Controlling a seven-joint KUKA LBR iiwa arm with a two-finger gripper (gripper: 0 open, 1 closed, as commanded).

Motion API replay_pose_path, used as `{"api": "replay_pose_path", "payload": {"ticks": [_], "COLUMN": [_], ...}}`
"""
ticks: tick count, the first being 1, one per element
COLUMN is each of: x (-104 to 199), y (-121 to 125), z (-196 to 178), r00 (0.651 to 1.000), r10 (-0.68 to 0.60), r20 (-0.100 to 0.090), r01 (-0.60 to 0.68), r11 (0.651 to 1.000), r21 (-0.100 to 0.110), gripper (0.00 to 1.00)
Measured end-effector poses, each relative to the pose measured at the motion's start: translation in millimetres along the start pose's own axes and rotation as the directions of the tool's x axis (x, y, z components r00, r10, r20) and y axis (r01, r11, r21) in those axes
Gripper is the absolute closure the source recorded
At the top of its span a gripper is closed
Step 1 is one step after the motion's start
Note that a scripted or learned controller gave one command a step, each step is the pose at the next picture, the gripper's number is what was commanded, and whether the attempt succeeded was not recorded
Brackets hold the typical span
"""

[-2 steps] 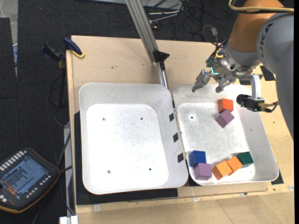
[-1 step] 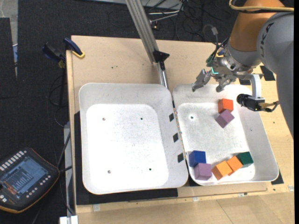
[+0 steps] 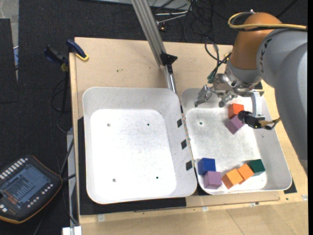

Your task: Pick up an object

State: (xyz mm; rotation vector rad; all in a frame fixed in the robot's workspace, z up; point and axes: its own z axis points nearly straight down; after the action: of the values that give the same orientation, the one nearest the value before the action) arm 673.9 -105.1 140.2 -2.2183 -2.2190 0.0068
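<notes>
The grey arm (image 3: 283,58) reaches in from the right, its orange band over the far end of the right bin (image 3: 274,151). The gripper (image 3: 213,98) hangs above that bin's far rim, fingers spread apart with nothing between them. Near it lie an orange block (image 3: 235,109) and a purple block (image 3: 234,124) — touching. A black part partly hides the bin wall beside them. At the near end sit blue (image 3: 206,164), purple (image 3: 212,179), two orange (image 3: 234,176) and green (image 3: 256,167) blocks.
</notes>
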Motion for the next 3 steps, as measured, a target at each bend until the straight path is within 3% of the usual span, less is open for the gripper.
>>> {"api": "replay_pose_path", "payload": {"ticks": [1,2,3], "x": [1,1,-6], "y": [0,1,-1], "z": [48,34,-28], "r00": [1.000,1.000,1.000], "r10": [-0.001,-0.001,0.002], "r20": [0.000,0.001,0.001], "r01": [0.001,0.001,-0.002], "r11": [1.000,1.000,1.000], "r21": [-0.002,-0.009,-0.013], "gripper": [0.00,1.00,1.00]}}
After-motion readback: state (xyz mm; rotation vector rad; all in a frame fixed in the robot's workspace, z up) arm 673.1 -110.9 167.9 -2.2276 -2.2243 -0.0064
